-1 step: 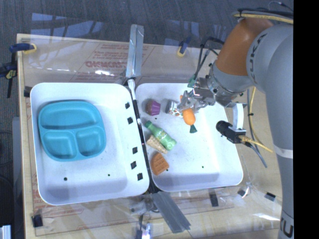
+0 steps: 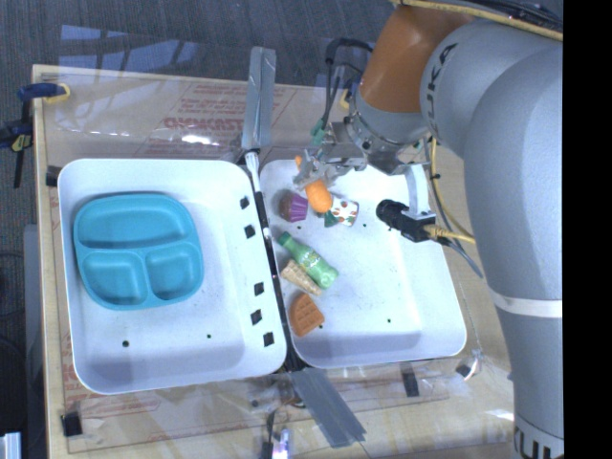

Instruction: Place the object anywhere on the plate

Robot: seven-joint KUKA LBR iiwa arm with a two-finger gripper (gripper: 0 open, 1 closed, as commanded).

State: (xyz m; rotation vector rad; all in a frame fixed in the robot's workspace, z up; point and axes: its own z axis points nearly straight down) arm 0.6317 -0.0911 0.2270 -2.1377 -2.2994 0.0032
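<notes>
While the gripper [image 2: 320,165] sits low over the orange toy [image 2: 317,198] at the right bin's [image 2: 435,295] far end, grasp step's on, then carry left to blue plate [image 2: 137,249].

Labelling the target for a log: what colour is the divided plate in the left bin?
Light blue; the three-compartment plastic plate shows plainly in the camera view.

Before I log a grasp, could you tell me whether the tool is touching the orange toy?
Cannot tell. In the camera view the tool sits directly above the orange toy, overlapping it, so neither contact nor gap shows.
</notes>
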